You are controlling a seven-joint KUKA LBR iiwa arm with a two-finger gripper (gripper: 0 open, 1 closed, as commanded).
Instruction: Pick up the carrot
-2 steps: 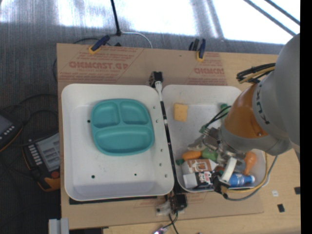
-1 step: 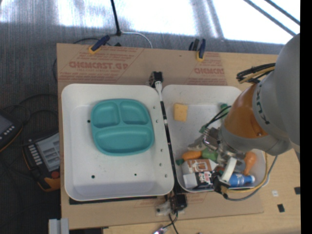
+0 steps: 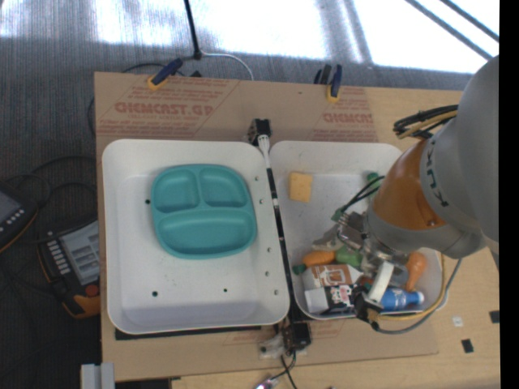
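Camera view has my gripper [image 3: 361, 254] low over the right bin [image 3: 324, 156]; whether it's spread, I cannot tell. One carrot [image 3: 319, 258] lies left, another carrot [image 3: 416, 269] right.

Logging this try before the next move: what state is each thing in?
Teal plate: flat in the left bin, nothing on it.
Carrot: lying in the right bin, not lifted.
Cracker: lying flat, apart from the pile.
Blue bottle: on its side.
Pincer: low over the pile.
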